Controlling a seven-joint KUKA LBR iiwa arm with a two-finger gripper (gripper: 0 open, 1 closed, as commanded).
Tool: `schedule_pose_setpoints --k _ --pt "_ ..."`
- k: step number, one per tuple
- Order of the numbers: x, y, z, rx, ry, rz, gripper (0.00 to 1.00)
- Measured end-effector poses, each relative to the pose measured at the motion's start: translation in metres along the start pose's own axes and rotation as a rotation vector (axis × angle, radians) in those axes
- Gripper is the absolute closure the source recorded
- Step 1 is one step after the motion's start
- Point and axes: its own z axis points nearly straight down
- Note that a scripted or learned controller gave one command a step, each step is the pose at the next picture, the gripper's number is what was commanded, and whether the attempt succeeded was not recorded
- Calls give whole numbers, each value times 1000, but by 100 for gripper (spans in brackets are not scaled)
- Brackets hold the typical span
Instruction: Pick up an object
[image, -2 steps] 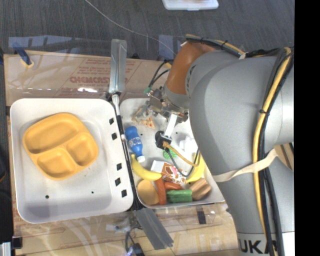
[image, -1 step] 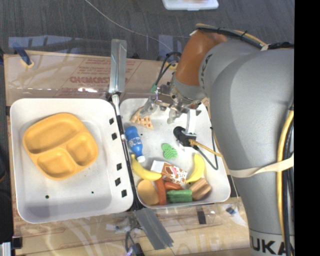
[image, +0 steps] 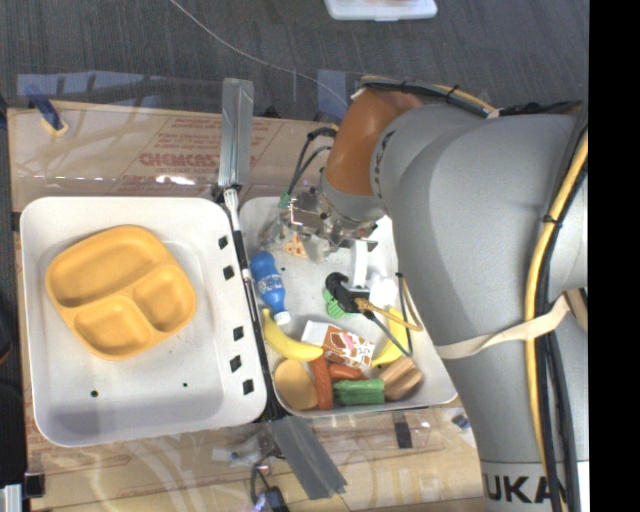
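Grey arm (image: 480, 220) w/ orange band (image: 355, 150), yellow cable (image: 545, 250)

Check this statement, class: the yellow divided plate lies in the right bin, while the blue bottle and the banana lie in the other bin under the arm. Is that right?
Not quite. The camera view shows the yellow divided plate in the left bin, not the right. The rest holds: the blue bottle and the banana lie in the other bin, under the arm.

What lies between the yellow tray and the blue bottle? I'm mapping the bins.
In the camera view, bare white floor of the left bin, then the bins' adjoining walls, separate the yellow tray from the blue bottle.
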Motion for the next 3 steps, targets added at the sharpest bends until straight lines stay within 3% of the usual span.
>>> schedule_pose_setpoints --k 1,2,3 --pt "-34 -19 -79 -14 0 37 0" --pt "-13 4 -2 -2 0 -280 0" --pt "-12 5 -14 -5 0 -283 100"
